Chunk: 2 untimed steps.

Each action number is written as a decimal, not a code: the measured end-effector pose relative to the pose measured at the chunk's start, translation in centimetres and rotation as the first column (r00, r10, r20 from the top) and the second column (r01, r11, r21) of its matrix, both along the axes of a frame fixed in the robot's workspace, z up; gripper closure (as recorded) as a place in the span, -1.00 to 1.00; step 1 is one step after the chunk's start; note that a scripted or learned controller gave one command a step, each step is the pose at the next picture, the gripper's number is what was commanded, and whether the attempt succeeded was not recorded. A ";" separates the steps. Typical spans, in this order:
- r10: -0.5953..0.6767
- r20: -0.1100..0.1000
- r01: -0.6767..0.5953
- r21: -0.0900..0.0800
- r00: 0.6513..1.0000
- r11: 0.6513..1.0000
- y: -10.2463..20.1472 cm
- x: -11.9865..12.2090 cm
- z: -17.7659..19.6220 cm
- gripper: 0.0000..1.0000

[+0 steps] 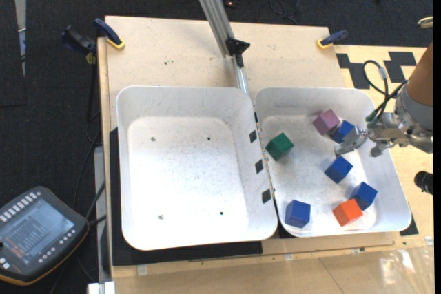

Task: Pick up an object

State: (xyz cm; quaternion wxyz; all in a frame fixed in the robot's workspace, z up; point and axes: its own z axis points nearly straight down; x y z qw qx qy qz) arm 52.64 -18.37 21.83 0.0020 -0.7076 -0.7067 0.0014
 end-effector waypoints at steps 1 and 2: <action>0.001 0.000 -0.001 0.001 1.000 1.000 0.6 0.8 -5.6 -1.00; 0.000 0.008 0.000 -0.003 1.000 1.000 0.1 1.6 -9.7 -1.00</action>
